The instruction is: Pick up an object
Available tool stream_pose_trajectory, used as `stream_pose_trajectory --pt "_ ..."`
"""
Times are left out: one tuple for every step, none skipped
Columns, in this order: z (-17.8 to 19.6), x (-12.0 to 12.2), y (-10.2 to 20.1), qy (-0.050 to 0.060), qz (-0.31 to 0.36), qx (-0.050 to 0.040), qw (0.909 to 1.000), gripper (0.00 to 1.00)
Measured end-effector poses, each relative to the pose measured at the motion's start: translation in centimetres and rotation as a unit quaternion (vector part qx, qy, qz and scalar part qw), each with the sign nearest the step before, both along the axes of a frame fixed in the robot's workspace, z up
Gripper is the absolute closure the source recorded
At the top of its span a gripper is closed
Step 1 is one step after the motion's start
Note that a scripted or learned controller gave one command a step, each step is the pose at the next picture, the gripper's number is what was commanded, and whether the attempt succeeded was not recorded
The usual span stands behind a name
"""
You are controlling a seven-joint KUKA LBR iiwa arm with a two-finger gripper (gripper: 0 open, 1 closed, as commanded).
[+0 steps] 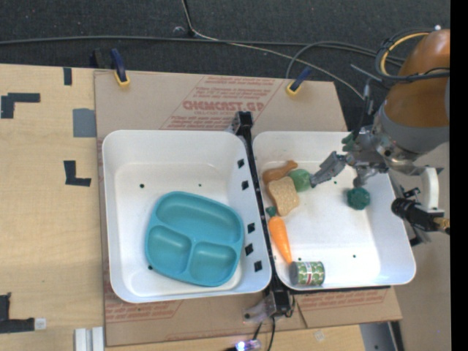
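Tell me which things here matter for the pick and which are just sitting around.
For the job: pincer; right bin items: teal ball, green piece, bread slice, carrot, can.

Lying about: blue divided plate, left bin, clamps.

A single fixed camera looked down on my bench from above at a slant, far enough back to take in both white bins, the left one (117,196) and the right one (380,247). My arm (417,101) came in from the picture's right.
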State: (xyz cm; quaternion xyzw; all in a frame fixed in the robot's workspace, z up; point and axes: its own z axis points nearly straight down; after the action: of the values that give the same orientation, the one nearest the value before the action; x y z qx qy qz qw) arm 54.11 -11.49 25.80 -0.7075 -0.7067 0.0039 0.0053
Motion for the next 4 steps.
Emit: stream_pose_trajectory --pt "0.6 0.2 0.0 -0.006 0.002 -0.0007 1.0000 0.00" --pt "-3.8 0.4 -0.1 -0.004 0.001 -0.0014 1.0000 0.00" --pt "-10.0 -0.4 0.0 -0.002 0.000 -0.0008 1.0000 0.00" --pt "-16.3 -0.8 -0.2 -0.006 -0.001 -0.0041 1.0000 0.00"
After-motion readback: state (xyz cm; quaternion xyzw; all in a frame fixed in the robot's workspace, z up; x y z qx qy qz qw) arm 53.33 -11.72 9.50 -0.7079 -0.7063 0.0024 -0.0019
